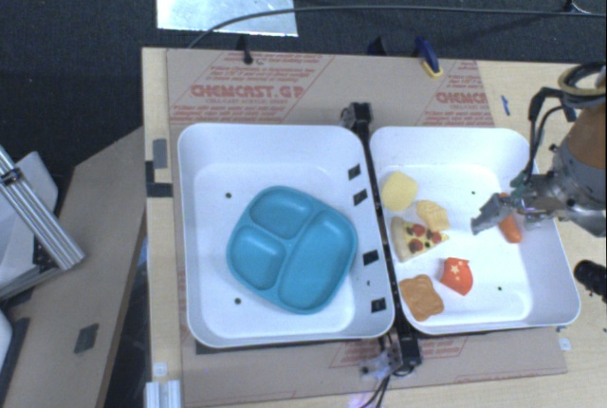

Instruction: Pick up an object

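Observation:
My gripper (pixel 497 214) hangs low over the right side of the right bin (pixel 493 148), the arm coming in from the right edge. A small orange piece (pixel 513 230) shows right under the gripper's lower side, touching or very close to it; I cannot tell whether it is gripped. To the left in the same bin lie a round yellow piece (pixel 399 191), a pale yellow piece (pixel 434 213), a pizza slice (pixel 415 239), a red piece (pixel 456 275) and a brown piece (pixel 421 296).
The left bin (pixel 213 159) holds a blue divided plate (pixel 292 248). A black divider with clips (pixel 372 216) runs between the bins. Cardboard lies under both bins, and a metal frame (pixel 33 216) stands at the far left.

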You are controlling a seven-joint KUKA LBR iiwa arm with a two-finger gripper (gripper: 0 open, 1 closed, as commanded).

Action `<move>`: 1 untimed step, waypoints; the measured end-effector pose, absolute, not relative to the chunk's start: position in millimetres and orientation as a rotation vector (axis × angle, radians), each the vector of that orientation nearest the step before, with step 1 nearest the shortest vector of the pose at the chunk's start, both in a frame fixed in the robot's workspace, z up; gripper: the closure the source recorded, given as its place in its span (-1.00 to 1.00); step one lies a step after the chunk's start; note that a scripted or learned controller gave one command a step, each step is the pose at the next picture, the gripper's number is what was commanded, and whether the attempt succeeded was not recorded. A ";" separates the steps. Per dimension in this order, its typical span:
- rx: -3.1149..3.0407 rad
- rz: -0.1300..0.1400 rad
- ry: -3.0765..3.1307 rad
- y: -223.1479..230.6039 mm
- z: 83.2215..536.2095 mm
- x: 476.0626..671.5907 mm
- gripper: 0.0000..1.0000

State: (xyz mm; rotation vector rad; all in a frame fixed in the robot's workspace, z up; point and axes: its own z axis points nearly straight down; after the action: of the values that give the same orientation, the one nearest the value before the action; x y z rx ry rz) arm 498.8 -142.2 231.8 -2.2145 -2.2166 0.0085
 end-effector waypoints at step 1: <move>-2.218 -0.001 -2.226 -141.9 237.3 501.2 -1.00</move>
State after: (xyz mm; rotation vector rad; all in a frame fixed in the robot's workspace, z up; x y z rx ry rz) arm 501.2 -141.9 237.3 -2.2176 -2.2265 -0.0014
